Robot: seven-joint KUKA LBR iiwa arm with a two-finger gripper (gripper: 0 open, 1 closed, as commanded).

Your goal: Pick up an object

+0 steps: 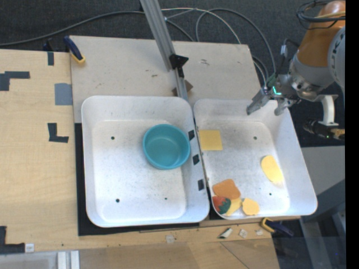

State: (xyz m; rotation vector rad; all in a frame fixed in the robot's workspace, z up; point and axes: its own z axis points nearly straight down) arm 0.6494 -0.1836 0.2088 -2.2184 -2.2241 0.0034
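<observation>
My gripper (266, 106) hangs over the far right corner of the right bin (297, 167), its two fingers spread apart with nothing between them, so it is open. Below it in that bin lie a yellow square (211, 140) near the left wall, a yellow oval piece (272, 168) toward the right, an orange piece (226, 188), a small red and green item (222, 204) and a small yellow round piece (250, 207) at the front. A teal bowl (166, 145) sits upright in the left bin (101, 167).
A grey metal pole (160, 35) slants up from between the bins at the back. Cables (224, 21) loop behind the bench. A blue and yellow clamp (74, 49) sits at the board's back left corner, another clamp (273, 226) at the front right.
</observation>
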